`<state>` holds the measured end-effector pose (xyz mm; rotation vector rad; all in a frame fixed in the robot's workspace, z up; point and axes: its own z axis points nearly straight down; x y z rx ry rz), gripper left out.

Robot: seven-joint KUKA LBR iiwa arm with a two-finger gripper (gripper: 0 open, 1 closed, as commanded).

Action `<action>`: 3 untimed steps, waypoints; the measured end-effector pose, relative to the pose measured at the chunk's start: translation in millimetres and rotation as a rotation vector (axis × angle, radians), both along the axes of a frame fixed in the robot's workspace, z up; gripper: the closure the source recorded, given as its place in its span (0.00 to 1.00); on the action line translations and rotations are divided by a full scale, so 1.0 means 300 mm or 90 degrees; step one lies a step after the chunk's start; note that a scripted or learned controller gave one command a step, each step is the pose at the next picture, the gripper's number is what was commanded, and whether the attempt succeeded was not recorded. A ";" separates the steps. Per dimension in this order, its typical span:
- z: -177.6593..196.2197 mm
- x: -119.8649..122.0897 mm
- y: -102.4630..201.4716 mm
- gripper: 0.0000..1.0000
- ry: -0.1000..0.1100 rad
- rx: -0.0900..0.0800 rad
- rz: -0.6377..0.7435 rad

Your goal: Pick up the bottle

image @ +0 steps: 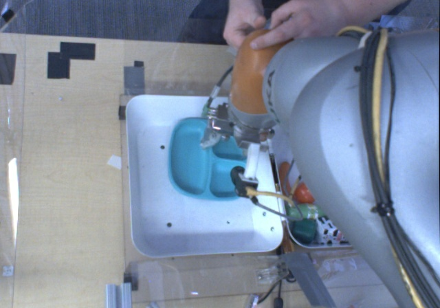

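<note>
Over the teal plastic divided tray (196, 162) in the left white bin (148, 183), the end effector (237, 136) hovers; can't tell its state. Honestly can't spot a bottle, probably in that clutter right of the tray, so I'd move there.

We see a pale wooden desk (62, 162). A shallow white bin (148, 224) sits on it near centre, a second white bin (297, 238) touching it at three o'clock. Black tape patches (69, 59) lie at ten o'clock.
</note>
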<state>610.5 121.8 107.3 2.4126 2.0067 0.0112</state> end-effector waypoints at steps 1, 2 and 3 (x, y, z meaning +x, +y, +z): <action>-0.058 0.145 0.032 0.00 0.005 0.003 -0.132; -0.077 0.097 0.037 0.00 0.009 0.008 -0.276; -0.062 0.109 0.071 0.00 0.004 -0.003 -0.297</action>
